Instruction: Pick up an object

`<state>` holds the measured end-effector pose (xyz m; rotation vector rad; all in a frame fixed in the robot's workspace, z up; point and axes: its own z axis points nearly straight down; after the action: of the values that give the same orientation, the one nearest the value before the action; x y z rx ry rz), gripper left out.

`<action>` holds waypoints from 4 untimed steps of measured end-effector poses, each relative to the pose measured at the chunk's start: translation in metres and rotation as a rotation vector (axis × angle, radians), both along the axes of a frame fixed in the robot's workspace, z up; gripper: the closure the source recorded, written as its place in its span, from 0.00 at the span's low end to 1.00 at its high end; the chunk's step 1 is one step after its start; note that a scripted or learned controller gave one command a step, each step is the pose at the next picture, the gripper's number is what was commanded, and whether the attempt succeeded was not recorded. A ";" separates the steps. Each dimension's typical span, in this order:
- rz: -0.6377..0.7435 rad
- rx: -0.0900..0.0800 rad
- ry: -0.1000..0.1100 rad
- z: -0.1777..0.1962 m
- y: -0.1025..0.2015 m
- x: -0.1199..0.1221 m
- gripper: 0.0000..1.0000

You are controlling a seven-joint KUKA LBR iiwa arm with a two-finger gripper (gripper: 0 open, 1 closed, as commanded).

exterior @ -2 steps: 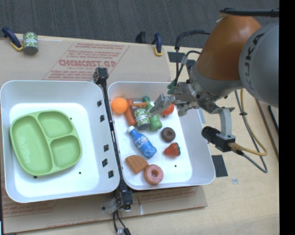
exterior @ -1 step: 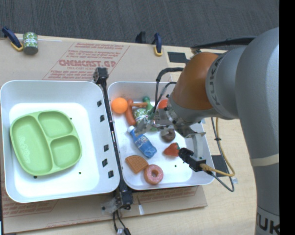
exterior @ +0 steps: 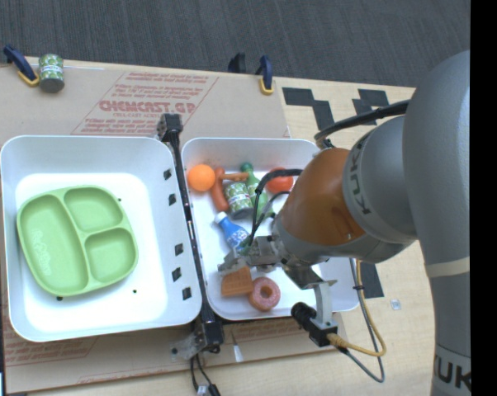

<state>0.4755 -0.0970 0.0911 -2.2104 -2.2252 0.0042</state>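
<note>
The right bin (exterior: 201, 246) holds several small things: an orange ball (exterior: 201, 177), a green can (exterior: 238, 195), a small blue bottle (exterior: 231, 230), a brown block (exterior: 236, 283) and a pink ring (exterior: 265, 294). An orange carrot-like piece (exterior: 219, 195) lies beside the can. My gripper (exterior: 250, 256) hangs low over the bin's middle, just above the brown block and beside the blue bottle. The arm's orange band (exterior: 319, 205) covers the bin's right half.
The left bin (exterior: 149, 304) carries a green three-compartment plate (exterior: 77, 238). A black clamp strip (exterior: 182, 213) runs between the two bins. A cardboard sheet (exterior: 141, 97) lies behind them, with a small green jar (exterior: 50, 71) at its far left corner.
</note>
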 end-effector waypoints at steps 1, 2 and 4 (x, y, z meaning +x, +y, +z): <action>0.006 -0.001 -0.002 0.010 -0.001 0.001 1.00; 0.000 -0.004 -0.010 0.194 0.017 0.046 1.00; 0.001 -0.002 -0.002 0.100 0.064 0.040 1.00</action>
<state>0.5153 -0.0329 0.1915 -2.2115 -2.2280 0.0040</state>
